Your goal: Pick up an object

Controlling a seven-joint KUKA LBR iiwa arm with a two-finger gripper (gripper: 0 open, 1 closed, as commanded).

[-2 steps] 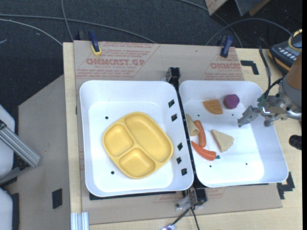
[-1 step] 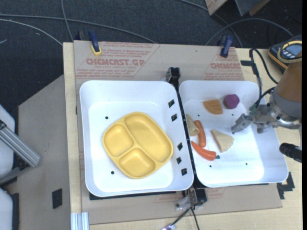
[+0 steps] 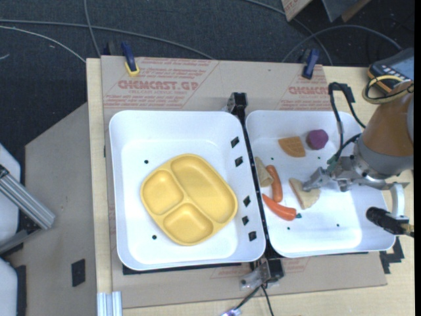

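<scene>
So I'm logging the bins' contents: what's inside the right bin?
In the right bin: a purple ball, an orange wedge, two chili-like pieces, a tan piece at the left wall, and a tan wedge at the gripper. The arm hides the right side.

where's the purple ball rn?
In the right bin, near its far wall: the purple ball sits just right of the orange wedge.

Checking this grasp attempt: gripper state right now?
Gripper: low in the right bin, tips at the tan wedge; open or shut cannot be told, no hold visible.
</scene>
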